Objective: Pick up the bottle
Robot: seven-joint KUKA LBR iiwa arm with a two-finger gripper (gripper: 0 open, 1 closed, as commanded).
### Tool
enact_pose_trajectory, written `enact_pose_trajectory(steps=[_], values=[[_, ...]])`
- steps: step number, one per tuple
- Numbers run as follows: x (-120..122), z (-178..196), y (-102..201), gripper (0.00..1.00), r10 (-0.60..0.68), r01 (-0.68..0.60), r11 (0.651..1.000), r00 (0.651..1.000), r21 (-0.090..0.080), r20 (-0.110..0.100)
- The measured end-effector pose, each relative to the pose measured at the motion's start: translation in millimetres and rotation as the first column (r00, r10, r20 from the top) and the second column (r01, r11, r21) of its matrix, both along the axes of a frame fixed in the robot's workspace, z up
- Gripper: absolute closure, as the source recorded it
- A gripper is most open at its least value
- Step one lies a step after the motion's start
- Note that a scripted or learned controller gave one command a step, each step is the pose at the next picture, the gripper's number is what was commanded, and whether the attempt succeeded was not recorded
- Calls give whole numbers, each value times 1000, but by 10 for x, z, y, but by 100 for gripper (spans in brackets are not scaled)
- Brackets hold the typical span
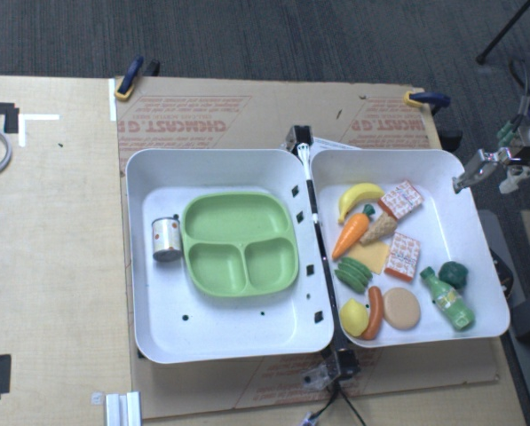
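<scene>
Bottle [447, 300] lying near front right corner of right bin [478, 229], just beside broccoli [454, 273] and cookie [401, 309]. Hand [486, 162] out past right bin's far right corner, near tabletop's right edge, nothing gripped; open or closed — cannot tell. Green tray [241, 243] and can [166, 237] in left bin [158, 185].

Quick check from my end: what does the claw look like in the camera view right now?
The claw is a small pale grey metal piece with thin, slender prongs, seen at the right edge past the right bin. Behind it sit light grey fittings with a touch of green. It is too small for markings.
</scene>
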State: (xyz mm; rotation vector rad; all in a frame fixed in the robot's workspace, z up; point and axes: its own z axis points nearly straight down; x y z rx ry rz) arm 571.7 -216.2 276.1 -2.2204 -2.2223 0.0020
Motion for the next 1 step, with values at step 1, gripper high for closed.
enact_pose_trajectory(steps=[1], values=[[5, 95, -2, 100, 3, -3, 1000, 1000, -2, 0]])
